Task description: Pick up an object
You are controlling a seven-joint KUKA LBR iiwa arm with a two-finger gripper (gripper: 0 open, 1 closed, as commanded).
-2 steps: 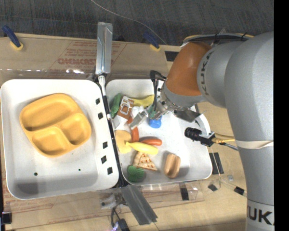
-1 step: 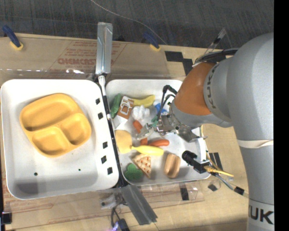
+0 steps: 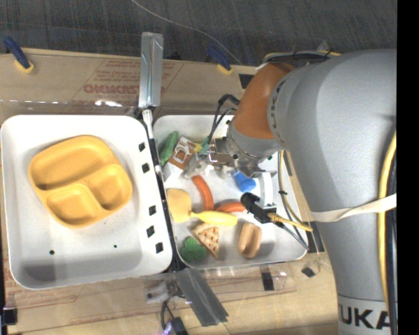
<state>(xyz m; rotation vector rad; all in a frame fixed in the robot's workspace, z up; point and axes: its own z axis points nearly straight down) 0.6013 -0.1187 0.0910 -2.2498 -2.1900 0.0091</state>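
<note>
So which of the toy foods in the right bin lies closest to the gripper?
The small blue piece, just below the gripper. The red sausage, banana and bun lie farther toward the bin's near edge.

"UKA" in white caps, the visible part of the brand name, on the arm's grey base (image 3: 359, 318), near right corner; first letter cut off by the frame edge. Faded red print on the cardboard sheet (image 3: 112, 82) beyond the left bin, far side: too blurred to read. No other legible txt.
</note>
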